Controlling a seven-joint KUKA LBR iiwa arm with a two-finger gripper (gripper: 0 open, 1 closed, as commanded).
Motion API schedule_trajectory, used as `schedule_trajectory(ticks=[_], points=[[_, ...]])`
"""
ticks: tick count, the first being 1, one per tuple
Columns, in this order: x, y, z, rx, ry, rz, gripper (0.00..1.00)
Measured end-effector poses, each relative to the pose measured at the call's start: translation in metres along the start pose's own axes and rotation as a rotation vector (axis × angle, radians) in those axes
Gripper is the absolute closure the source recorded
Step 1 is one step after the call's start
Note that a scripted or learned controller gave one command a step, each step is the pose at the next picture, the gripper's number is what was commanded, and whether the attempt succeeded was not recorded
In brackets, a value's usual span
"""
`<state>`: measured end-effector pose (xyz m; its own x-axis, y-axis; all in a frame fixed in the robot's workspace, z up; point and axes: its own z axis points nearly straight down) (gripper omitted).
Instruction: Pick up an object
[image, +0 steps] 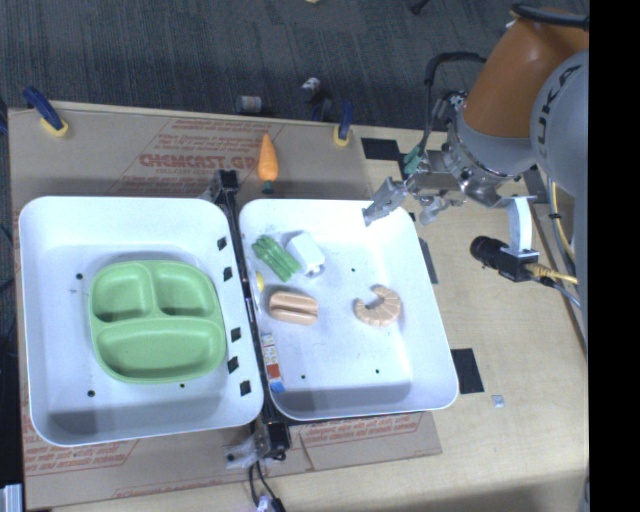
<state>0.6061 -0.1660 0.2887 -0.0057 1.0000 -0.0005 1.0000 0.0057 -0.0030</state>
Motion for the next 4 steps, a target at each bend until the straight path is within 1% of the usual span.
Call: schedule_trajectory(ticks=[1, 2, 3, 4], points=[[0.046, -0.047, 0.137, 0.003, 0.001, 0.0, 0.0], [0.11, -0.004, -0.004, -0.004, 0.0, -0.001, 0.0], [0.11, -0.004, -0.014, -0.003, 0.0, -0.007, 1.0], [0.11, -0.004, -0.014, -0.003, 0.0, -0.007, 0.0]])
